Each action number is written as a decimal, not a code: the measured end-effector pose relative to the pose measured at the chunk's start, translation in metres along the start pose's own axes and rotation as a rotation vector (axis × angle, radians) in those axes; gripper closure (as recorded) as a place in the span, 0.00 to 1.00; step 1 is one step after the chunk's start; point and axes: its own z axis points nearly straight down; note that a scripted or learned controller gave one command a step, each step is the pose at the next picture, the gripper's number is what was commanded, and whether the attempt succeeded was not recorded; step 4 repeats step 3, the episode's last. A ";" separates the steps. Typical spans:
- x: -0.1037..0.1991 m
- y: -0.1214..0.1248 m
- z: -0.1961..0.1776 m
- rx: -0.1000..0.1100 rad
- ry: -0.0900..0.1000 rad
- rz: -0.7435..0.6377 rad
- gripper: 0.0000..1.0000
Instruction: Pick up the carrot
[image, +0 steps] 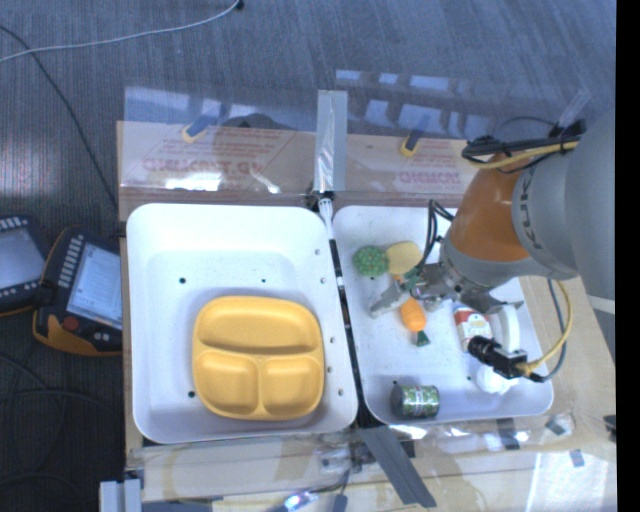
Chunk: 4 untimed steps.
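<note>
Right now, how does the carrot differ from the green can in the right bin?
The carrot is orange and tapered, lying mid-bin right by the gripper; the green can is cylindrical, on its side near the front wall, away from the arm. The carrot looks smaller than the can. Both lie in the right bin.

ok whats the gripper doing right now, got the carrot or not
gripper: down in the right bin, right by the carrot; open or shut cannot be told, and no carrot shows between its fingers.
</note>
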 end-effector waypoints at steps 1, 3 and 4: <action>0.001 0.002 -0.010 -0.003 0.001 -0.001 1.00; 0.056 0.038 -0.093 0.011 0.002 -0.173 1.00; 0.056 0.038 -0.093 0.011 0.002 -0.173 1.00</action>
